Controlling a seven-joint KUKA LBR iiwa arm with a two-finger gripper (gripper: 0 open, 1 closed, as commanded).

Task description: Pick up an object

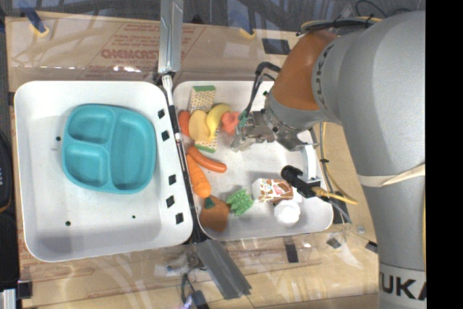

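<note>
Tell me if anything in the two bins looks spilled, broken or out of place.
Nothing stands out. The toy food lies loosely piled in the right bin, all inside its walls, and the teal divided plate sits flat in the left bin.

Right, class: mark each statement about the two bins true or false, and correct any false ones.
1. The teal divided plate lies in the left bin. True.
2. The pincer hangs over the left bin. False: it is over the right bin.
3. The yellow banana lies in the right bin. True.
4. The small carton sits on the teal plate. False: it lies in the right bin.
5. The arm's band above the wrist is blue. False: orange.
</note>
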